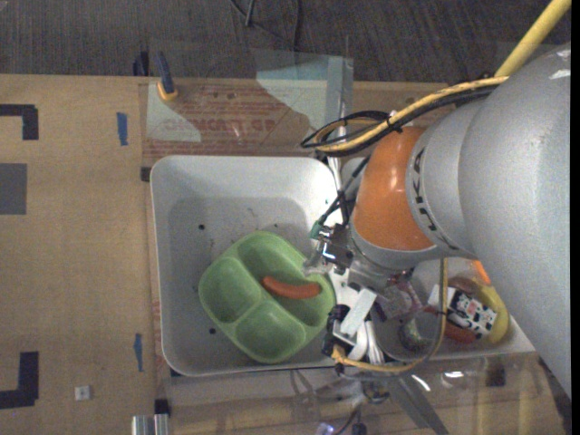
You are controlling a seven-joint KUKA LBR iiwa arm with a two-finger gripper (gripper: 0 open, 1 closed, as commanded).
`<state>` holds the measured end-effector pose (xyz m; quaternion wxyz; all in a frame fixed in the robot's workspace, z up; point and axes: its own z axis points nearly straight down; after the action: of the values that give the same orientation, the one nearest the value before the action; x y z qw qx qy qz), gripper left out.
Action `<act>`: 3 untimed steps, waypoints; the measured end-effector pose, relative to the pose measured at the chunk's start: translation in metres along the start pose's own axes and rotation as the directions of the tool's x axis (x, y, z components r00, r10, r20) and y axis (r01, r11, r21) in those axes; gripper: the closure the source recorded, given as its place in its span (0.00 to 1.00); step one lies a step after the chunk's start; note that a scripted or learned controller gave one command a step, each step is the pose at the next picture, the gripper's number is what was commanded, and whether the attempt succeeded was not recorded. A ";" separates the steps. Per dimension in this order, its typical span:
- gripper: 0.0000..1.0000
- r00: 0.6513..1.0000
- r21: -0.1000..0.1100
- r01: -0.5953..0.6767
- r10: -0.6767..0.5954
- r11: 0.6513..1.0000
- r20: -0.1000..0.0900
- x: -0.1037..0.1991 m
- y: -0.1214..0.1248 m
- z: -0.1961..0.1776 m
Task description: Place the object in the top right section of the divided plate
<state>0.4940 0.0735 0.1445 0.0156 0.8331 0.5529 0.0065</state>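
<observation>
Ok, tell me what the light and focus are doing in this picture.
Camera view: the big grey arm nearest the lens is soft and blurred; glare streaks the clear plastic sheet above the white bin; the green divided plate and orange sausage-shaped object are evenly lit, with faint shadows.

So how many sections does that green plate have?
3 sections on the green plate: one at left, one at the bottom, and one at upper right holding the orange object.

Grey arm [507, 161] reaching in from the right, filling the right side of the view, orange band [391, 202] above the wrist, wrist angled down and to the left, claw [337, 284] low at centre, yellow and black cables looped over the arm
</observation>
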 end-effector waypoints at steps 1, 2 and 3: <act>0.00 0.967 -0.010 -0.255 0.255 0.967 0.017 0.005 -0.007 0.005; 0.00 0.969 -0.006 -0.247 0.247 0.969 0.027 0.009 -0.011 -0.001; 0.00 0.960 -0.009 -0.280 0.280 0.960 0.026 0.010 -0.011 -0.001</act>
<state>0.4878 0.0869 0.1450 0.0242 0.9028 0.4293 -0.0013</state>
